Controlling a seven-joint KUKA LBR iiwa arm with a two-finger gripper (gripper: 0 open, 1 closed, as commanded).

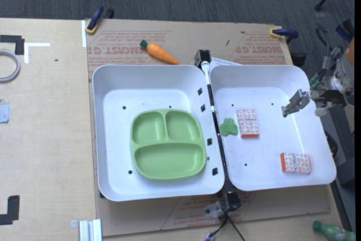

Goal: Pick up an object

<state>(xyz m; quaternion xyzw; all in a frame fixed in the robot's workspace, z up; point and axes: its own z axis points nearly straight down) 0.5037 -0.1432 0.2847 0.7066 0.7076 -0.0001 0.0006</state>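
My gripper (309, 103) hangs over the right edge of the right bin (271, 178), open with nothing between its fingers. In that bin lie a small orange-and-white box (247, 123), a green leafy toy (228, 127) touching the box's left side, and a second orange-and-white box (295, 163) near the front right corner. The gripper is to the right of the first box and above the second, apart from both. A green divided plate (167, 144) lies in the left bin (107, 121).
A toy carrot (159, 52) lies on the cardboard behind the left bin. Blue-and-yellow clamps (94, 20) (284, 34) hold the cardboard's back corners. A green bottle (333, 229) lies at the bottom right, off the bench.
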